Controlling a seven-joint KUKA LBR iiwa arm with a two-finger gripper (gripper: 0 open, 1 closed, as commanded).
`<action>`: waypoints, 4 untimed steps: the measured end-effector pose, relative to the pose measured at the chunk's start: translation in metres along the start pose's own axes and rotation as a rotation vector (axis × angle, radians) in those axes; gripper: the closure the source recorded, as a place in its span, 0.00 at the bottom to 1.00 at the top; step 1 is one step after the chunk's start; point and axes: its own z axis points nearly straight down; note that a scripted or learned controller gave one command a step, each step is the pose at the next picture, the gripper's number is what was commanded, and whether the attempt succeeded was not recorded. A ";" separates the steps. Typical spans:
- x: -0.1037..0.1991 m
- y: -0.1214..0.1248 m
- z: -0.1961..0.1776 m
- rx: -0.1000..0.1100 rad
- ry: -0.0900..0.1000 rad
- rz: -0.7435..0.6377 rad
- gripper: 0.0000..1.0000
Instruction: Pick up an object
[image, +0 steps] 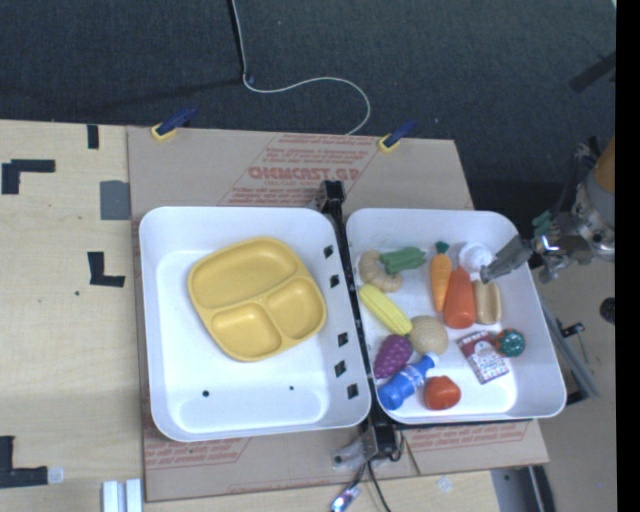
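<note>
The right bin (520, 400) holds several toy foods: a carrot (441, 280), an orange-red pepper (459, 300), a hot dog (488, 302), a yellow corn cob (385, 309), purple grapes (392, 353), a blue bottle (404, 384), a red tomato (442, 393), a red carton (484, 358) and a teal ball (511, 343). My gripper (492, 267) reaches in over the bin's right rim. Its tip hovers beside a small white object (470, 255), just above the hot dog and the pepper. Nothing shows held in it.
A yellow divided plate (258, 297) lies in the left bin (170, 400). A green item (402, 259) and a beige lump (372, 267) sit at the right bin's far left. A black divider (345, 300) separates the bins. The arm (590, 220) stands at the right.
</note>
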 end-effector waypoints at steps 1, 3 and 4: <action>0.013 -0.055 0.137 0.017 0.007 0.002 0.00; 0.097 -0.058 0.180 -0.014 -0.022 0.014 0.00; 0.098 -0.058 0.179 -0.011 -0.015 0.012 0.00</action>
